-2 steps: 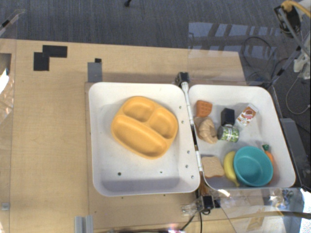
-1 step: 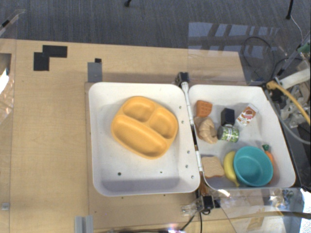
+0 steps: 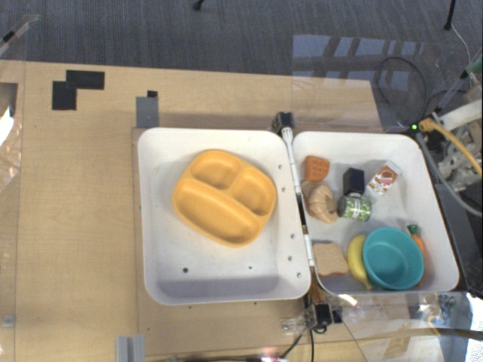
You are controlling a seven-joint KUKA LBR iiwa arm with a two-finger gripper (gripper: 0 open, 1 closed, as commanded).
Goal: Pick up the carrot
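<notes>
Carrot (image 3: 417, 241) lies wedged beside teal bowl (image 3: 392, 258).

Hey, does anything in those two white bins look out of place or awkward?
Nothing is spilled or damaged. The orange carrot sits wedged between the teal bowl and the right white bin's wall, mostly hidden. The small green can lies on its side.

One fixed camera above the bench (image 3: 75, 202) — looking down aslant on both bins (image 3: 151, 225).
</notes>
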